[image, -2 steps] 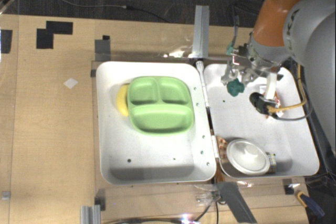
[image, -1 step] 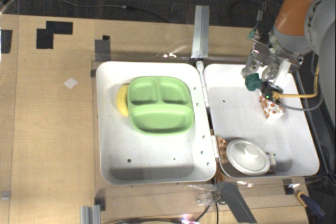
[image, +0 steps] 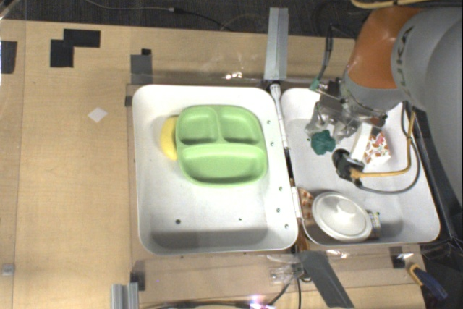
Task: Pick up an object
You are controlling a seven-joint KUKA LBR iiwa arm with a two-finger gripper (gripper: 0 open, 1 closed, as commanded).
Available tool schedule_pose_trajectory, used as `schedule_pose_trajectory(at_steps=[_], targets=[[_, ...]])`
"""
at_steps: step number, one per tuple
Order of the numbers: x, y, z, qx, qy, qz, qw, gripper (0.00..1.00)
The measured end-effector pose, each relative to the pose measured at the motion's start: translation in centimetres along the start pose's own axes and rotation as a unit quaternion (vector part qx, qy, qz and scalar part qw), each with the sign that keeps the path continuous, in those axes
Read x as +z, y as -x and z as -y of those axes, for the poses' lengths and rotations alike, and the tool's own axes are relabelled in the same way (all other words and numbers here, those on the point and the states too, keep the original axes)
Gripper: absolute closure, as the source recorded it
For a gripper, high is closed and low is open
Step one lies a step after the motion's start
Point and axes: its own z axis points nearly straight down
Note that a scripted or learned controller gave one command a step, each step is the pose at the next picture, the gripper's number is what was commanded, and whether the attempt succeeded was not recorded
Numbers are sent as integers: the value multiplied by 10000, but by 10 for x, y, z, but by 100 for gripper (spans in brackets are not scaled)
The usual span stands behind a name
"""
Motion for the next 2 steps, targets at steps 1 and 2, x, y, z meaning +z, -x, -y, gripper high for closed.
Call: schedule_pose_trajectory(at_steps=[1,2], targets=[[-96,-6,-6,-404,12,-6,9992,100],[-81,-33,-24,-1445,4,-1,9895,100]])
